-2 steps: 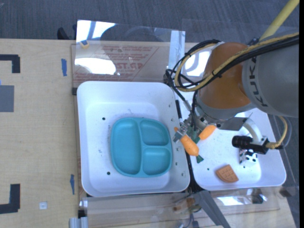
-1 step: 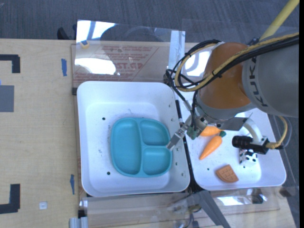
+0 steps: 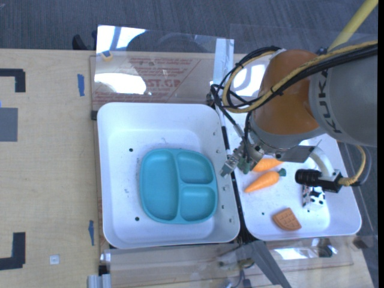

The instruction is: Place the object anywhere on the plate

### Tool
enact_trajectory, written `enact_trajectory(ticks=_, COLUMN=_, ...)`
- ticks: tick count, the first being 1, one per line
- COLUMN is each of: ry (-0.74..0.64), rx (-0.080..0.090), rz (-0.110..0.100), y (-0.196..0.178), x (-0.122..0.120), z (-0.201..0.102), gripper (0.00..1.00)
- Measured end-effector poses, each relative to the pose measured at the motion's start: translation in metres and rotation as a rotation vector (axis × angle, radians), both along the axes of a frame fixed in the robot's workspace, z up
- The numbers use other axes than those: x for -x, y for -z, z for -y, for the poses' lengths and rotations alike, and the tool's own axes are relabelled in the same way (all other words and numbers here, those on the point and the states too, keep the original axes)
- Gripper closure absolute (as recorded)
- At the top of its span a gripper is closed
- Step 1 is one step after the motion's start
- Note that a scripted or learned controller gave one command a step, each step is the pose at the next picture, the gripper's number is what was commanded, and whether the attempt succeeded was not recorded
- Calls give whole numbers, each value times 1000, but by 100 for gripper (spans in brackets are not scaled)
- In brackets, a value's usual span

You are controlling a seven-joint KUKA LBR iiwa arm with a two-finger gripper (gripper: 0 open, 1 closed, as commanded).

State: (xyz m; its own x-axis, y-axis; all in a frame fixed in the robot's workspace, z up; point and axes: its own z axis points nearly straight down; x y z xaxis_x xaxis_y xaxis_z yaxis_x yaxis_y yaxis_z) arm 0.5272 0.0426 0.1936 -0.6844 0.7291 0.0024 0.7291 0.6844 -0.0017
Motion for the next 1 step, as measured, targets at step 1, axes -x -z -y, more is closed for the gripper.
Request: enact_trajectory(ticks=1, ry=-90, rx=0, rz=9, y=-89, x=1, z=-19, gripper=100)
